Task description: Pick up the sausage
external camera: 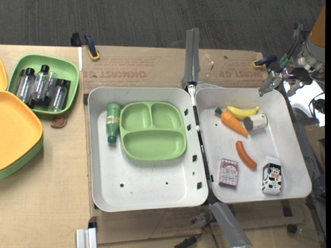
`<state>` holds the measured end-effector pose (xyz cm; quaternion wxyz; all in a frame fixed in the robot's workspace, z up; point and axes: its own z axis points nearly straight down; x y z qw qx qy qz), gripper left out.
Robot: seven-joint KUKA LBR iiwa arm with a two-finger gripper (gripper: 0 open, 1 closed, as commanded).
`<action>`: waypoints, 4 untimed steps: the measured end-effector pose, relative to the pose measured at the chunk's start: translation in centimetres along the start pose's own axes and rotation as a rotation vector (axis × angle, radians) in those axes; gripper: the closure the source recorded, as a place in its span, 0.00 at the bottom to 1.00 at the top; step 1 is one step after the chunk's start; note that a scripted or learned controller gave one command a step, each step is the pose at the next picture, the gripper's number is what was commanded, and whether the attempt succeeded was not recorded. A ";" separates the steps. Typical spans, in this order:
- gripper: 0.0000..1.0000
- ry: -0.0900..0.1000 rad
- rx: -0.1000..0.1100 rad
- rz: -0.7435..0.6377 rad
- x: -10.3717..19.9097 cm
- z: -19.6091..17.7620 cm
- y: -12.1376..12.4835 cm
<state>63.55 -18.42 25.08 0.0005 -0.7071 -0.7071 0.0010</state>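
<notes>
The open, empty two-finger gripper point(280, 81) hovers upper right; the slim orange-red sausage point(246, 154), lying diagonally, sits below-left.

Cardboard sheet point(124, 68) reads "CHEMCAST" (upside down, red print).

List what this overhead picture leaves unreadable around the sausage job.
- Gripper: small and dark at the right bin's far corner; finger state unreadable.
- Arm: cut off by the top-right edge.
- Small box near the sausage: print too small to read.
- Can: label too small; it partly covers the carrot's end.
- Orange plates: cut off by the left edge.
</notes>
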 end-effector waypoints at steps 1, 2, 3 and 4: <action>0.00 0.001 0.001 0.085 -0.2 3.3 -6.9; 0.00 0.001 0.001 0.097 5.3 16.0 -11.3; 1.00 0.001 0.002 0.101 5.2 15.2 -11.3; 1.00 0.000 0.001 0.136 9.6 4.2 -14.9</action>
